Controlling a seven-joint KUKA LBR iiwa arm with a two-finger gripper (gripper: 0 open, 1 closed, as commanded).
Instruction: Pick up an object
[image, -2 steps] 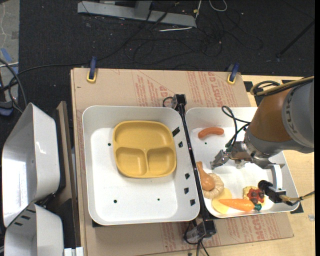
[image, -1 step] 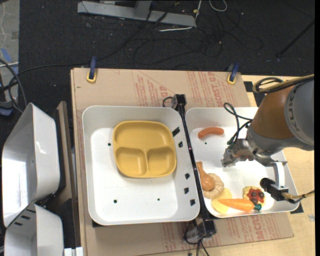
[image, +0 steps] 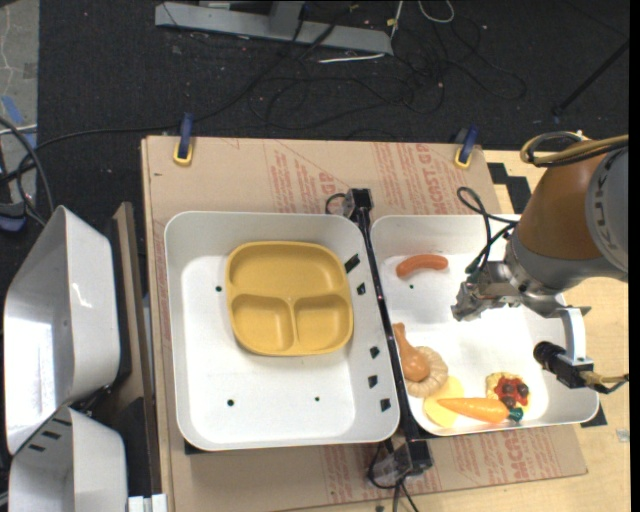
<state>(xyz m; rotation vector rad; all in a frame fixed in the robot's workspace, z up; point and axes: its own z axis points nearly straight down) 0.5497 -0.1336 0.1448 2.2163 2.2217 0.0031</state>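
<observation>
The right bin holds several toy foods: an orange-red sausage near its back, a tan chicken drumstick by the left wall, a yellow slice with an orange carrot at the front, and a small pizza piece at the front right. My gripper hangs over the bin's right middle, above bare white floor, to the right of and below the sausage. Nothing shows between its tips.
The left bin holds a yellow divided plate. A black divider rail runs between the bins. Clamps and cables sit at the bench's back edge. White containers stand to the far left.
</observation>
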